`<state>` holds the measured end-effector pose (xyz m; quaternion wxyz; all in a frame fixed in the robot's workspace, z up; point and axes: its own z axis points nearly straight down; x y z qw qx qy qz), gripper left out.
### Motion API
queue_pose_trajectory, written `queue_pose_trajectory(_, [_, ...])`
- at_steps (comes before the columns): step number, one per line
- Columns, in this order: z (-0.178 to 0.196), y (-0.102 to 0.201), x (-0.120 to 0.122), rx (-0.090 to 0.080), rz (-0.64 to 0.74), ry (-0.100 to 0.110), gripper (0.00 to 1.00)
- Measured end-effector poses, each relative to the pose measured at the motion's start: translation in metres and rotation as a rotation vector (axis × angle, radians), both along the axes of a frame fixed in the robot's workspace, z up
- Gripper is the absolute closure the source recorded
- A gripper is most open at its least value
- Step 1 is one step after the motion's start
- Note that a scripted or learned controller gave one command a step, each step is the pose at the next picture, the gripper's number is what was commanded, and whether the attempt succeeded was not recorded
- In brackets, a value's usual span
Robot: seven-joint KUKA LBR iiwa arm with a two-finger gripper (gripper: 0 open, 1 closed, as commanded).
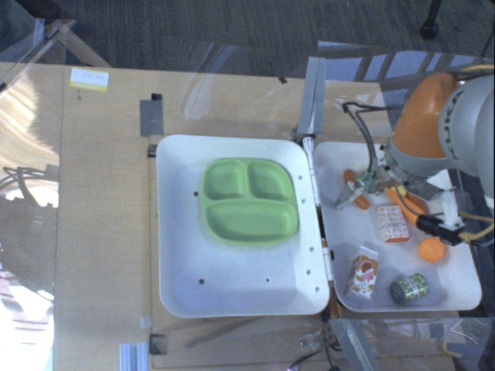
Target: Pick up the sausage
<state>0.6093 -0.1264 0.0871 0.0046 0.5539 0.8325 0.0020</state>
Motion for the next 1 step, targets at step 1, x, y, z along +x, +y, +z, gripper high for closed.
queue_pose_trajectory(1, [0.0133, 0.001, 0.0034, -0.003, 0.006, -0.01, 1.0])
